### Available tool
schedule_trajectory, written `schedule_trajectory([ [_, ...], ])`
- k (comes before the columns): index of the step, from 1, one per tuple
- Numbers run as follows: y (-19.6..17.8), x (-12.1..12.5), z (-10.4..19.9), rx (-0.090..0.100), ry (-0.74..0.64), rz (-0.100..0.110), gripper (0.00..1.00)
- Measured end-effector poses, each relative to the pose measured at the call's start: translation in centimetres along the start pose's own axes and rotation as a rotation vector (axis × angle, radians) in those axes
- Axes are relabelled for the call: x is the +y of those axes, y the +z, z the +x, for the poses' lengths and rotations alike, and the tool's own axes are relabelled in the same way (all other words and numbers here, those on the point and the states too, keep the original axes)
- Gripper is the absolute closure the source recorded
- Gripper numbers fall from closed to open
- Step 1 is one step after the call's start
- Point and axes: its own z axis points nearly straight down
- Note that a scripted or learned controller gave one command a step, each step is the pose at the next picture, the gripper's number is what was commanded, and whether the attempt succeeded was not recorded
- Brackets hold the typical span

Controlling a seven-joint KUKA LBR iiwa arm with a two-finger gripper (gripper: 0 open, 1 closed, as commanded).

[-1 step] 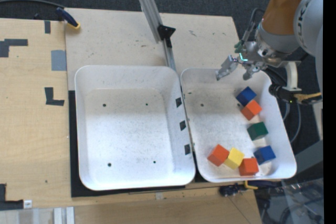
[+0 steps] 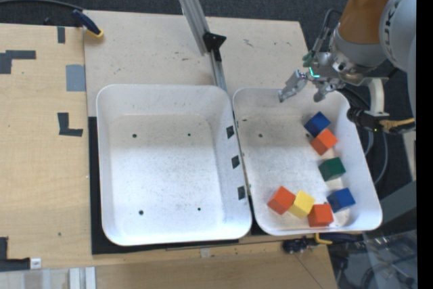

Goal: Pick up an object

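The gripper [image 2: 302,86] is hovering at the upper right of the frame, over the far end of the right bin [image 2: 265,120], with its fingers spread apart and nothing between them. The candidate objects are lying along that bin's right side: a blue cube [image 2: 316,123] touching an orange cube [image 2: 325,140] just below the gripper, a green cube [image 2: 331,168] lower still, and a cluster at the lower end comprising an orange block [image 2: 281,200], a yellow cube [image 2: 302,204], a red cube [image 2: 321,214] and a second blue cube [image 2: 342,198]. The green cube, standing apart from its neighbours, is probably offering the cleanest grasp; the fingers should be straddling two opposite flat faces. The right wall is crowding every cube, whereas the bin's left half is offering free room for the approach. The left bin [image 2: 162,112] is sitting beside it.
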Motion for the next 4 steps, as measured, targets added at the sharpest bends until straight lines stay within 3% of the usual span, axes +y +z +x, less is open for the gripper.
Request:
schedule_trajectory([
  [3, 13.6, -0.1, -0.2, 0.0, 0.0, 0.004, 0.0],
  [4, 12.3, 0.0, -0.1, 0.0, -0.001, 0.001, 1.0],
])
